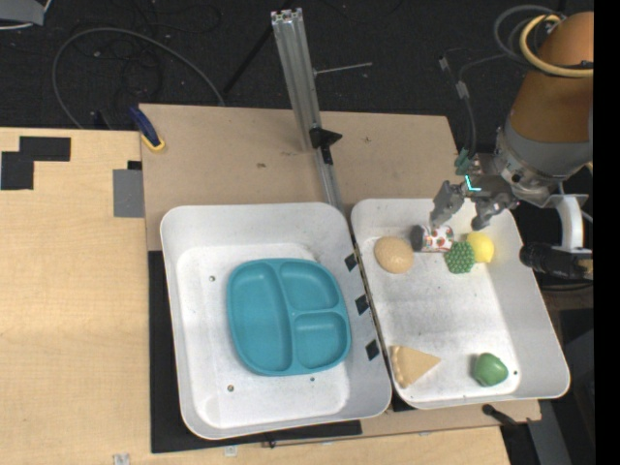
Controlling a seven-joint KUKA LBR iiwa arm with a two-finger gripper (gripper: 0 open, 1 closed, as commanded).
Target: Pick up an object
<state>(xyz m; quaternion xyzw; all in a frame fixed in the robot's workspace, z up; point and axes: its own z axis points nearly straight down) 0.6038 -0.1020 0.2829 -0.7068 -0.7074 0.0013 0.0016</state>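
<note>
while the left bin (184,356) holds a teal tray (288,315) lying flat, the right bin (528,327) carries the food. a tan bun (393,255) sits near that bin's far left, and a tan wedge (414,364) lies near its front edge. a red-and-white item (441,239) sits just under the gripper (468,208), beside broccoli (460,258) that touches a lemon (480,249). a green pepper (491,369) lies at the front right. the gripper hangs over the far end, its grip hard to judge.
</note>
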